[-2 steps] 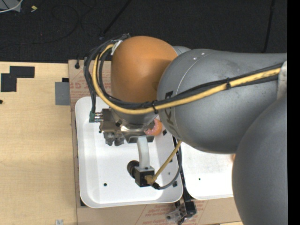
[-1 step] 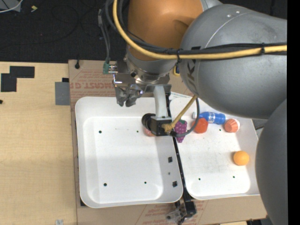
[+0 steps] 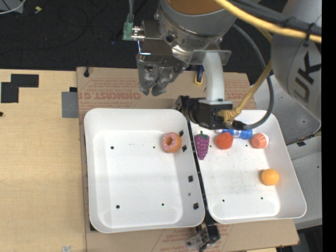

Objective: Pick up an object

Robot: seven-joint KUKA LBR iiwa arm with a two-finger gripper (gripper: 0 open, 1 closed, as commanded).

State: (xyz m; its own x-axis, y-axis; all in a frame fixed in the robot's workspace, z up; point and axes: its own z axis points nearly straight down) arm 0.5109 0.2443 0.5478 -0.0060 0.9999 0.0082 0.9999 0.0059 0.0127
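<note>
the grey arm (image 3: 210,14) enters from the two o'clock corner, its orange band showing at twelve o'clock along the top edge. the wrist points down and toward nine o'clock. the gripper (image 3: 155,83) hangs at about eleven o'clock from centre, its dark fingers (image 3: 148,81) close together with nothing between them.

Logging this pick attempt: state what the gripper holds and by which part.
Nothing visible in the gripper; it hangs above the cardboard behind the left bin, apart from the donut.

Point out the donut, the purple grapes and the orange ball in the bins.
donut (image 3: 171,142), camera view, on its pink frosted ring
purple grapes (image 3: 201,145), camera view, middle of the bunch
orange ball (image 3: 270,177), camera view, its center
</note>
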